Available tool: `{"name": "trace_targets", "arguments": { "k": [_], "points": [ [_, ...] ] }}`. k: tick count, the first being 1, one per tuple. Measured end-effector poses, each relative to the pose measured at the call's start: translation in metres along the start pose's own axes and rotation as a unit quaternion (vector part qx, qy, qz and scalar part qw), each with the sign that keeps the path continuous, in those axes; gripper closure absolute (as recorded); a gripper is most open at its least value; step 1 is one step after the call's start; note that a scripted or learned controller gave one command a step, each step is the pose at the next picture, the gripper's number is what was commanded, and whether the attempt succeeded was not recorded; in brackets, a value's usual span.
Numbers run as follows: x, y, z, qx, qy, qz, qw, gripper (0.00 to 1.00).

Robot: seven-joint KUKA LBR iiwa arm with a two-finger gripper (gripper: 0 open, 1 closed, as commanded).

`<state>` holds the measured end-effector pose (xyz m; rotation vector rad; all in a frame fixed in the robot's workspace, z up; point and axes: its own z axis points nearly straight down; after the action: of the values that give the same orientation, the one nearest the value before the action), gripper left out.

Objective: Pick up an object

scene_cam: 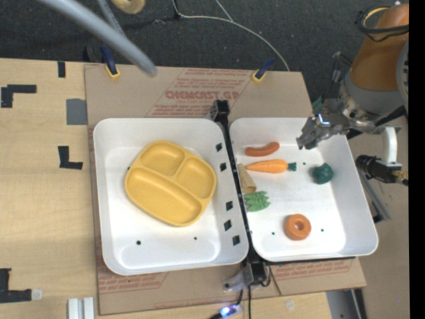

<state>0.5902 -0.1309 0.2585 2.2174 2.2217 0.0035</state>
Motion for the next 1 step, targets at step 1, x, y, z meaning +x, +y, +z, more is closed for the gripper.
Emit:
{"name": "trace_targets", "arguments": {
  "k": [1],
  "points": [
    [0.0526,-0.0039,0.0150,0.003,0.001,-0.002,1.0000,1.00]
  ]
}}
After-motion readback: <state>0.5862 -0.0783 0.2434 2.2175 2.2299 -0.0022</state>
